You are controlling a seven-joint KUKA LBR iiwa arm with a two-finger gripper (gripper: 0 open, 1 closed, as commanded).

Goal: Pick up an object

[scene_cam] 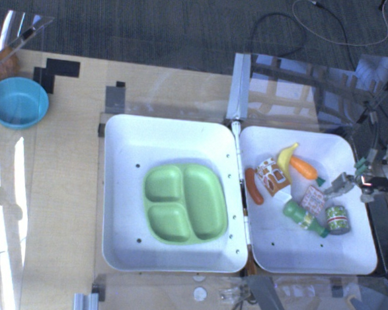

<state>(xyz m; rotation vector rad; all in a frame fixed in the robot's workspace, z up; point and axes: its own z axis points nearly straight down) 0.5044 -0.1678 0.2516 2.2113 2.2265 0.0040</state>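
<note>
Starting at the far left, a blue bowl (17,102) sits on the wooden bench (51,207), with something brown beside it cut off by the frame edge, too little showing to name. Moving along, the left bin (118,245) holds a green divided plate (185,203) with three compartments, lying flat near its middle.

Across the divider, the right bin (306,255) carries all the small items. First a reddish sausage (254,186), lying close to the bin's left wall. Just right of it, a small brown-and-white carton (272,176) with printed artwork; the print is too small to read. A yellow banana (286,156) curves above the carton, touching an orange carrot (304,168). Lower down, a green bottle (303,217) lies on its side, and against it leans a pale packet (313,200) with pinkish print, the writing not legible. At the right end of the cluster, a little green can (338,219) with a label I can't make out.

And here's the gripper (341,183), coming in from the right edge over the right bin, its grey tip just above the packet and can. It's blurred and seen at a slant, so I cannot tell how it is set, and nothing can be seen held in it. The arm behind it is mostly cut off.
</note>
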